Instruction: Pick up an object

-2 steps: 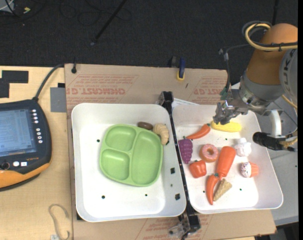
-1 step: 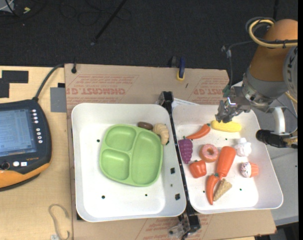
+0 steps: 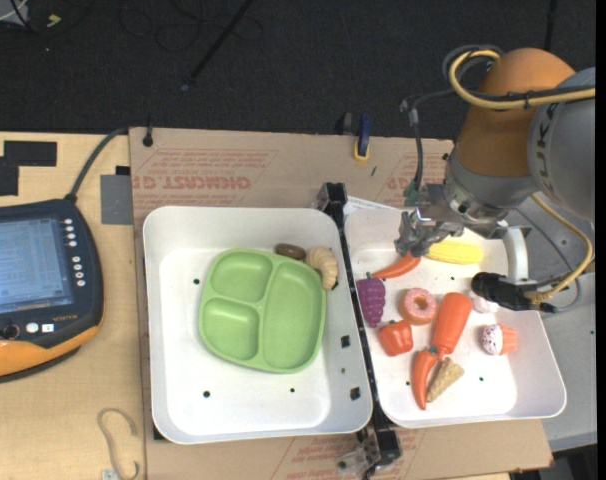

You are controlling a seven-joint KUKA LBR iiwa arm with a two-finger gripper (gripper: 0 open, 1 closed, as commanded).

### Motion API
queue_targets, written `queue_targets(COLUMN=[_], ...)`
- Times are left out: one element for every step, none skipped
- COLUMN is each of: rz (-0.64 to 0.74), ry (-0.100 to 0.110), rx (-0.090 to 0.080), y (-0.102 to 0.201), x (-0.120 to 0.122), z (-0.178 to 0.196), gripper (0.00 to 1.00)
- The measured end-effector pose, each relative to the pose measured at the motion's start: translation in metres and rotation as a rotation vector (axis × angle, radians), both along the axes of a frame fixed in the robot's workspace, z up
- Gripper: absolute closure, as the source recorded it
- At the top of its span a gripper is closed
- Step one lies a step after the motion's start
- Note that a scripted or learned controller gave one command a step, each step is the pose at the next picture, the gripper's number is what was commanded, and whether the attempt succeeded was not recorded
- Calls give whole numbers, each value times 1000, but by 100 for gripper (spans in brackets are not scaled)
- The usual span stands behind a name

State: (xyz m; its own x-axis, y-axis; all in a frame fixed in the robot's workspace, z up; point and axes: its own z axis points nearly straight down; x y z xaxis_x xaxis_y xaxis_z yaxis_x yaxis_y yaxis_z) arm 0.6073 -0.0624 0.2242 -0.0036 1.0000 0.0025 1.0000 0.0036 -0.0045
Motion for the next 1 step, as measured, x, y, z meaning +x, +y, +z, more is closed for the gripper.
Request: queue_targets(rz=[-3], ry=[-1], rx=[-2], y=[-8], x=[-3], z=[-2], gripper=[100])
